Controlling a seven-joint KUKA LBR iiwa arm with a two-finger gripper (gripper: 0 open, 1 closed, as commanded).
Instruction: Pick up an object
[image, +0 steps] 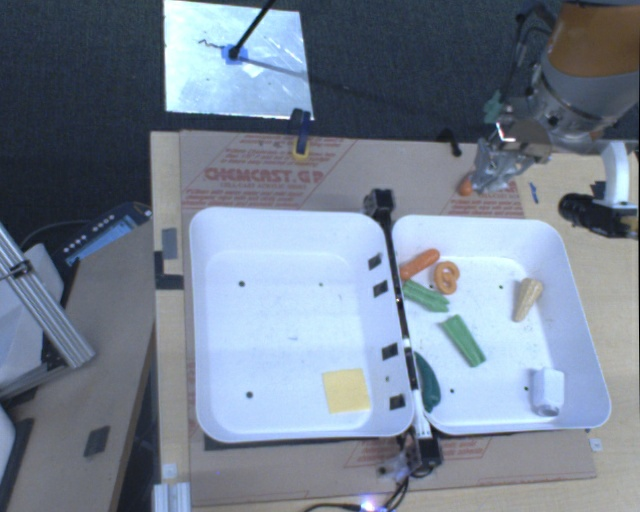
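Bright even overhead light; soft shadows; foil sheet (238, 60) glares; slight blur.

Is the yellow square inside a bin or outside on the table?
Inside. The yellow square lies flat on the floor of the left bin, near its front right corner, with the white rim all around it.

Red lettering reading "CHEMCAST GP" runs across the brown board (262, 172) behind the bins.
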